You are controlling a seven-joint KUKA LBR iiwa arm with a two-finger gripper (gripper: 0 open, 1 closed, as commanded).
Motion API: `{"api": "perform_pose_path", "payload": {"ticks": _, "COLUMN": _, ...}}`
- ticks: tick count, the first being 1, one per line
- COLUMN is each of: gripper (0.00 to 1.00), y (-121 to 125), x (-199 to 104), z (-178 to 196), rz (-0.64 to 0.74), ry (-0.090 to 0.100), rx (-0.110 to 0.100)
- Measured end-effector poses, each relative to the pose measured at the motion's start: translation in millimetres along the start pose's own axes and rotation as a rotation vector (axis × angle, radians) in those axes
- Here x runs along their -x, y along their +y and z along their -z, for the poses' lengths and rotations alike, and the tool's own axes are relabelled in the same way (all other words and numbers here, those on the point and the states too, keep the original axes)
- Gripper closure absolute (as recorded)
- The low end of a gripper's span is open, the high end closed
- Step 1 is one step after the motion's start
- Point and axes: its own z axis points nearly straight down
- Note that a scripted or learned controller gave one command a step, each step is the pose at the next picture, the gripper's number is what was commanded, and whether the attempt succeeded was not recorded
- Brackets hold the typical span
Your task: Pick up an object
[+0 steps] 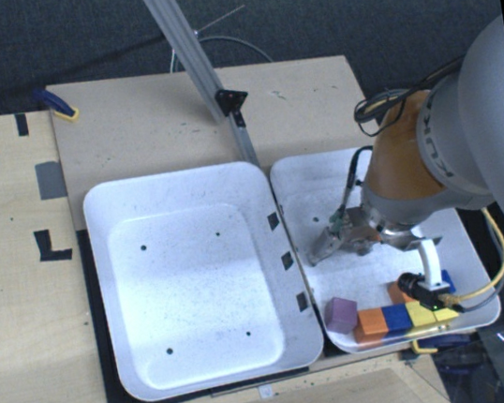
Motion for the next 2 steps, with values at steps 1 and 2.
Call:
{"api": "perform_pose_path", "payload": {"ticks": 1, "gripper": 0.0, "y": -13.1, "x": 1.4, "z": 3.2, "rz": 0.001, "ry": 0.001, "rx": -0.001}}
{"api": "perform_pose_path", "payload": {"ticks": 2, "gripper": 0.0, "y": -43.8, "x": -3.9, "z": 3.0, "rz": 0.001, "ry": 0.003, "rx": -0.003}}
